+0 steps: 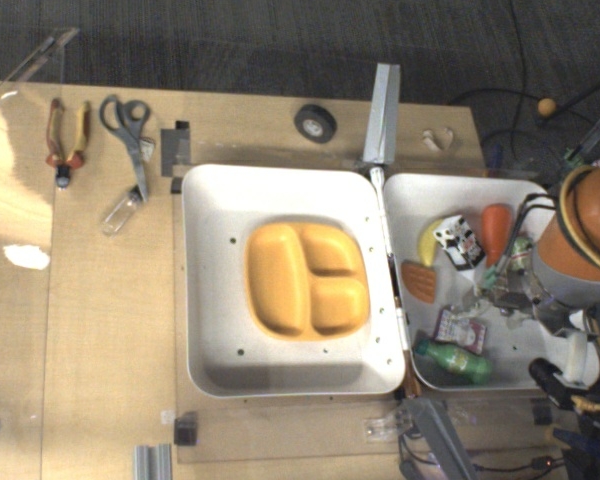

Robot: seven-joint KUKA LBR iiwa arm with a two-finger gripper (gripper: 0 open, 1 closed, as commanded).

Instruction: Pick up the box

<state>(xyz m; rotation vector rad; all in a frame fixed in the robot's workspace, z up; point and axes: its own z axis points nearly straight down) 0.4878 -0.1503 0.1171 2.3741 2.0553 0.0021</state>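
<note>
Your box (461,329) is the small purple/grey carton lying flat on the floor of the right bin (412,200), toward the near side. It's hemmed in: green bottle (454,360) touching or just beside its near edge, an orange-brown sausage-like piece (420,281) just to its left.

Gripper (498,290) hangs low over the right bin, just up and right of the box, with the arm's orange band above it. You can't tell from this angle how the end effector is set, since wires and wrist clutter hide it. Nothing visibly gripped.

Farther back in that bin: carrot (495,230), a black-and-white toy (458,241) and a yellow banana-like piece (427,245), all apart from the box.

Left bin (212,200) holds a yellow divided tray (306,277), irrelevant here.

My read: pre-grasp, not yet over the target. The bottle crowding the near edge likely forces a grip across the box's other sides.
</note>
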